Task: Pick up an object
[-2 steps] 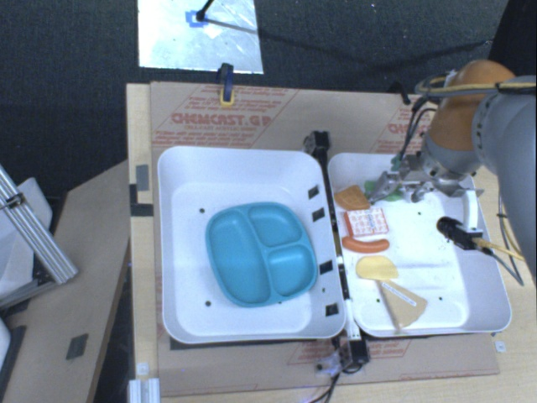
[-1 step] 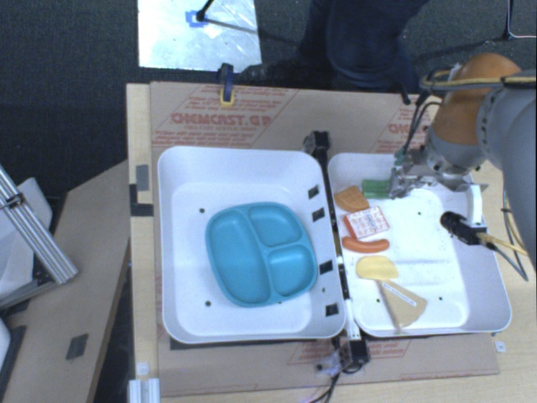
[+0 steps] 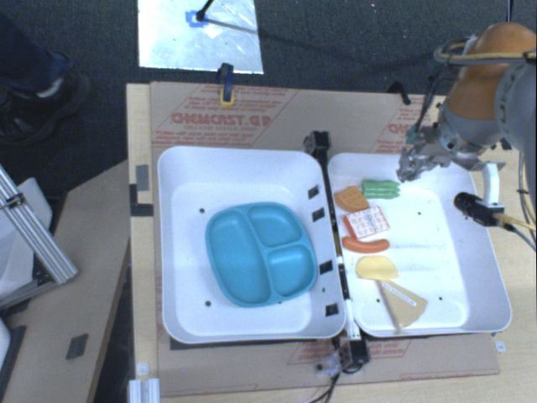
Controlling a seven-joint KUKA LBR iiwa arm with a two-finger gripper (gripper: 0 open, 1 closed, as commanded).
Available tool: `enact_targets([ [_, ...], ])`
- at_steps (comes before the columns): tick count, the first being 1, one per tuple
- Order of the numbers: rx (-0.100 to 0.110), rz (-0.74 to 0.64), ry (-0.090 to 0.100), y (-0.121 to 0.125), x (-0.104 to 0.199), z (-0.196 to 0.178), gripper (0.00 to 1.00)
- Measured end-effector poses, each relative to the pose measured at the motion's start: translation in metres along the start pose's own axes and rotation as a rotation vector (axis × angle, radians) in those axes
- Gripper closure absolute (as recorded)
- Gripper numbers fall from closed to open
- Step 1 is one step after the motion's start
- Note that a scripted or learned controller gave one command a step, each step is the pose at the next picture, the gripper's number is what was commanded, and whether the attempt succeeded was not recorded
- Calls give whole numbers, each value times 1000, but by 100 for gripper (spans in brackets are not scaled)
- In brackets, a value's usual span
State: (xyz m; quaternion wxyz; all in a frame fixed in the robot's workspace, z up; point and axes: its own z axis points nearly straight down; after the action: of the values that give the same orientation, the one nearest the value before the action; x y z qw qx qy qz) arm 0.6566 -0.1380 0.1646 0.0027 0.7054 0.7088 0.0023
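The arm (image 3: 491,74) reaches in from the right, its orange band high at the far right corner. The gripper (image 3: 409,168) hangs over the far left part of the right bin (image 3: 470,309), close above the green piece (image 3: 380,189). Whether it touches that piece cannot be told, and nothing shows between its tips. The view is too small and blurred there to say how the tool stands, spread or pressed together.

The toy food lies in a loose column along the left side of the right bin. The green piece is farthest, just right of an orange piece (image 3: 351,198). Nearer comes a white card with a red grid (image 3: 367,222), touching or just beside the orange piece. Below it lies a red sausage (image 3: 367,244), then a yellow piece (image 3: 376,267), and nearest a tan wedge (image 3: 403,303) tilted toward the near right.

The left bin (image 3: 180,225) holds a blue tray (image 3: 260,253) with three compartments, lying flat near the middle. A black divider (image 3: 329,225) with clips runs between the two bins. Both bins sit on a brown cardboard sheet (image 3: 252,112) with red lettering. A shiny metal plate (image 3: 200,22) lies on the dark floor beyond the bench, and a yellow clamp (image 3: 226,86) grips the far edge of the cardboard.
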Motion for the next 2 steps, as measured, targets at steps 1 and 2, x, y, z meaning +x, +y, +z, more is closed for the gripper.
enact_targets([
  [1,0,0,-1,5,-7,-48,100],
  [2,3,0,0,6,-7,-65,100],
])
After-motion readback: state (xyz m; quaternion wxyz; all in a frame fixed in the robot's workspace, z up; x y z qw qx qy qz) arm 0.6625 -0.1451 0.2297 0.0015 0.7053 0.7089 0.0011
